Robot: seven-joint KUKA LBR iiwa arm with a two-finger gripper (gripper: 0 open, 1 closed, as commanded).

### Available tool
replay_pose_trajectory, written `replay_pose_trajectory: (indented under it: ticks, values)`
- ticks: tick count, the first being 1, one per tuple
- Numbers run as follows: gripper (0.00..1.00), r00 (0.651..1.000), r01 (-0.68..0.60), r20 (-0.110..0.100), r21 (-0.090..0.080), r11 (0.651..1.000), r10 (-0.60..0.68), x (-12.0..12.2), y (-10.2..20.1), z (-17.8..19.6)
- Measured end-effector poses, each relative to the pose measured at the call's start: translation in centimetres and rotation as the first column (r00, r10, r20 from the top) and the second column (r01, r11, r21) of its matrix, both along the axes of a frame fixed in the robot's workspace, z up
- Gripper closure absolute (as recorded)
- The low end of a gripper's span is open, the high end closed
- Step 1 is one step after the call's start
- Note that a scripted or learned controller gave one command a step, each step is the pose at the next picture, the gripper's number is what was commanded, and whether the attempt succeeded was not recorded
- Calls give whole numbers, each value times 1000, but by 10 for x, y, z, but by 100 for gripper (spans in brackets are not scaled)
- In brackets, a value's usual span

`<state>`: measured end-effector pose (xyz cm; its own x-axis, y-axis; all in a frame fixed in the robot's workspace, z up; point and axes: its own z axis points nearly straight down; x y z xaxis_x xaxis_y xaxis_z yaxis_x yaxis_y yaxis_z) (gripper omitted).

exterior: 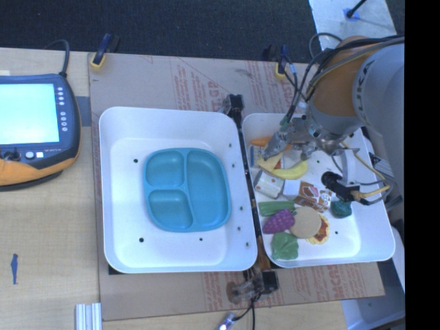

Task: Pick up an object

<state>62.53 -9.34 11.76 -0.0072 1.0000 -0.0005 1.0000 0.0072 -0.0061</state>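
While the wooden tabletop (41, 253) is carrying a brown cardboard sheet (179, 81) with two white bins sitting side by side on it, the grey arm (357, 81) with its orange band is reaching in from the right of the camera view. The left bin (110, 184) is holding a blue divided plate (185, 188), which is lying flat near its middle. The right bin (364, 243) is holding the toy foods, mostly crowding its left half. A screen pendant (31, 126) with an orange edge is resting on the tabletop, well apart to the left of both bins. The pincer (285, 141) is hanging over the upper left part of the right bin, just above a yellow banana (292, 170), and the view is not showing whether it is spread or pressed together. Below the banana, a round tan bun (309, 225) is lying near the bin's middle, touching purple grapes (278, 220) on its left. A green leafy piece (284, 245) is lying just below the grapes, near the bin's lower wall, and a long green piece (275, 207) is lying just above them. A small white box (266, 182) is sitting beside the bin's left wall, just left of the banana. A brown printed packet (313, 194) is lying between the banana and the bun, a teal piece (342, 208) is sitting to the packet's right, and an orange piece (260, 141) is peeking out just beside the pincer, near the bin's upper left corner
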Motion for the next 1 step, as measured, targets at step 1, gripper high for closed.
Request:
replay_pose_trajectory:
  ticks: [1]
  values:
    - [0,1000,0,8,0,1000,0,33,-2,-22]
